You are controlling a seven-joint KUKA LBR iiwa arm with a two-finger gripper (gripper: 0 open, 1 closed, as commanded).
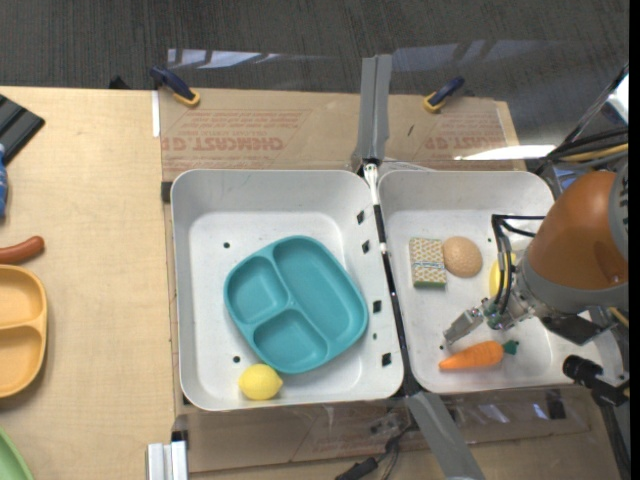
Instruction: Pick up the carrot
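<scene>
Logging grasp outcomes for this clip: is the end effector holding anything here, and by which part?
Nothing is held. The end effector hangs just above the carrot, which lies flat on the floor of the right bin, not between its fingers.

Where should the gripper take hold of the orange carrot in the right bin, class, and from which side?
Probably across the middle of the orange carrot, coming from above. It lies flat, lengthwise left to right, so the fingers would close across its narrow width.

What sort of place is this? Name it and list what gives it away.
Probably a robotics lab test bench. A grey arm with a pincer works over two white bins holding toy food, a carrot and a lemon. Cardboard is clamped behind the bins.
</scene>
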